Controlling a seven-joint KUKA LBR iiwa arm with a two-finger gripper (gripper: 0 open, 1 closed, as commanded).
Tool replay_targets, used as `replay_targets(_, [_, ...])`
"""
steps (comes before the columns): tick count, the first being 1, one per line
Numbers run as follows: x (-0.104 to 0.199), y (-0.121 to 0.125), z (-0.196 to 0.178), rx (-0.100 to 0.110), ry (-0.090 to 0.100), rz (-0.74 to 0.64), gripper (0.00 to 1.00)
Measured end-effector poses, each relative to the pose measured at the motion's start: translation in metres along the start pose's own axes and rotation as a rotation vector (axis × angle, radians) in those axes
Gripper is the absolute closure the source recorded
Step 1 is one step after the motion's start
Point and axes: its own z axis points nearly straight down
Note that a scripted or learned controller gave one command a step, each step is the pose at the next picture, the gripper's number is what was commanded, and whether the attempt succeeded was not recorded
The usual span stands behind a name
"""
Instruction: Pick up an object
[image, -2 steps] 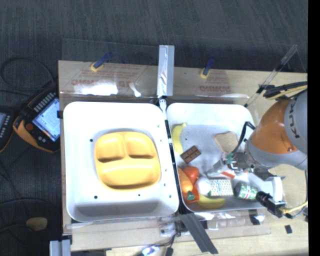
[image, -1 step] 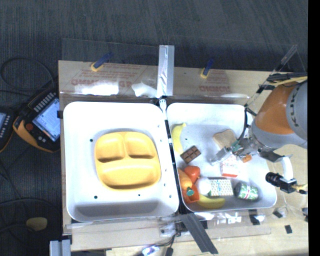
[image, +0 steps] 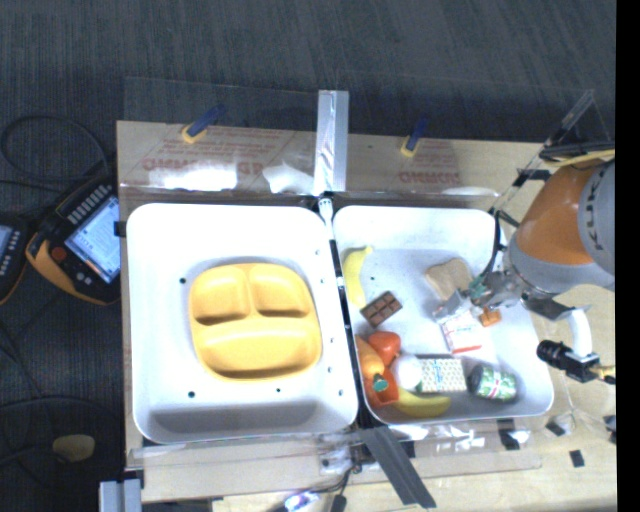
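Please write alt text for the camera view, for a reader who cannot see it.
The gripper reaches into the right bin among small items, near a red-and-white carton and a tan piece. The left bin holds a yellow divided tray.

The two shallow white plastic bins (image: 225, 225) look smooth with a faint sheen. The yellow compartment tray (image: 255, 318) is glossy moulded plastic. The green drink can (image: 493, 383) shines like metal. The pale wooden bench (image: 480, 165) is matt, and the dark floor covering (image: 300, 50) looks like rough woven cloth.
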Motion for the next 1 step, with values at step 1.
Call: replay_targets(1, [0.0729, 0.0251, -0.1088, 0.014, -0.004, 0.254, 1.00])
